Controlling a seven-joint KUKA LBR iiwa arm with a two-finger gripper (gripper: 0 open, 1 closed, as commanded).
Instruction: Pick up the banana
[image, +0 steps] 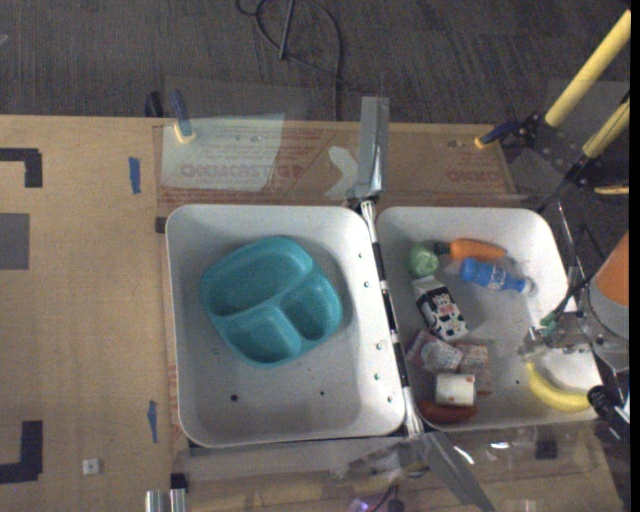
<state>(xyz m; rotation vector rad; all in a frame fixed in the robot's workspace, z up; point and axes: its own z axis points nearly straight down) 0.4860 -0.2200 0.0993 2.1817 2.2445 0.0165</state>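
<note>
Banana (556, 392) lies in the right bin (530, 225), tucked in the near right corner against the wall, partly under the arm. Gripper (548, 338) hovers just above its curved end; can't tell whether it's spread or closed, too blurred. Risk as I judge it: the wall crowds the grasp, so a pinch may skid off the curved skin or catch the rim. Fruit looks yellow, curved, smooth, only partly visible.
</note>
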